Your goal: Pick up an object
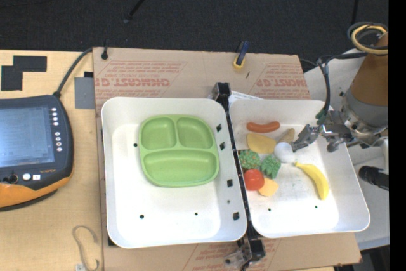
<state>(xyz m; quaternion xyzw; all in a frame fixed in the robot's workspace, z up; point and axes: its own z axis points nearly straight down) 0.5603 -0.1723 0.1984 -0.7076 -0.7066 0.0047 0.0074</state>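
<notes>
The right bin [342,212] holds toy food: a red sausage [263,126], a yellow wedge [259,143], a white egg [283,150], a banana [316,179], green broccoli [271,165], a red tomato [253,179] and an orange piece [269,187]. My gripper [314,145] hangs over the bin's right half, just right of the egg and above the banana. It is open, with its fingers spread and nothing between them. One fingertip [298,144] is close to the egg.
The left bin [120,200] holds a green divided plate [179,150]. A black divider [231,168] runs between the bins. A teach pendant [28,143] lies at the far left of the bench. The arm's grey body [368,98] stands over the right bin's far right edge.
</notes>
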